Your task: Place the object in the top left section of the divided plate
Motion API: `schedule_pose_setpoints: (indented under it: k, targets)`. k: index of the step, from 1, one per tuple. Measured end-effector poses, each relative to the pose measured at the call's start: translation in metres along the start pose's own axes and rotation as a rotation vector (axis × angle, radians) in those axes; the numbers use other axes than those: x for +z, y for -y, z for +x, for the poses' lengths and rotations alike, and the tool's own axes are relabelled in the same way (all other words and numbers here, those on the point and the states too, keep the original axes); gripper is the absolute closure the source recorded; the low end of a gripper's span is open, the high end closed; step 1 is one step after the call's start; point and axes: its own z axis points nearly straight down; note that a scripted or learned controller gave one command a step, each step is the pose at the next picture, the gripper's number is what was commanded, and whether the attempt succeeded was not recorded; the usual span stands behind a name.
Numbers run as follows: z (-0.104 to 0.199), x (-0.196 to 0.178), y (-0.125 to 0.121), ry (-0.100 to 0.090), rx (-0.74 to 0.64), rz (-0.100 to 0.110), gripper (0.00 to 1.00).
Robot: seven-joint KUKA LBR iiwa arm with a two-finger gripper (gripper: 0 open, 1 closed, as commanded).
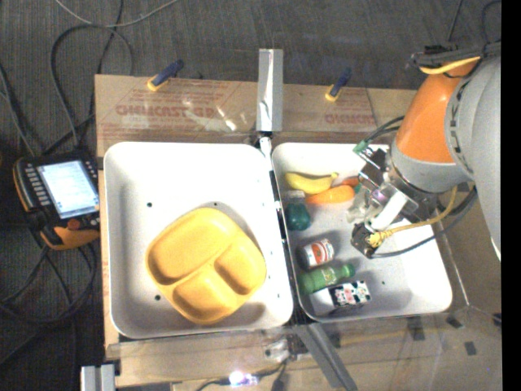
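The yellow divided plate (207, 263) lies flat in the left bin (114, 218), well apart from the gripper (365, 200), off toward the view's left and somewhat lower. It has three sections, all showing bare yellow, and it sits turned at an angle to the bin's walls. The gripper hangs over the upper middle of the right bin (431, 292), mostly covered by the grey wrist and the orange band above it. Whether it is apart or together cannot be told from this angle. The loose objects are all in the right bin, along its side nearest the plate. A banana (309, 180) lies near the gripper, toward the view's left and slightly higher. An orange carrot (332, 194) is just beside the gripper on that same side, touching the banana's lower edge. A dark teal object (297, 216), too small to name, sits farther left against the bin wall. Below the gripper come a red and white can (319, 252), then a green bottle (324, 278) lying on its side, then a black and white carton (350, 294) lowest of all, close under the bottle. Which of these is the task's object cannot be told. Both bins rest on a brown surface (195, 108). A teach pendant (61, 190) with a lit screen lies far to the view's left, beyond the left bin.
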Motion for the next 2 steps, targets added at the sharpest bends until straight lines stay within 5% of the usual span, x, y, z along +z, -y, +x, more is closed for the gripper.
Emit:
schedule_pose_setpoints:
  k: [1, 2]
  targets:
    - [-0.059, 0.022, -0.014, -0.002, -0.286, 0.001, 1.00]
    - [-0.121, -0.114, -0.078, -0.002, -0.303, -0.003, 1.00]
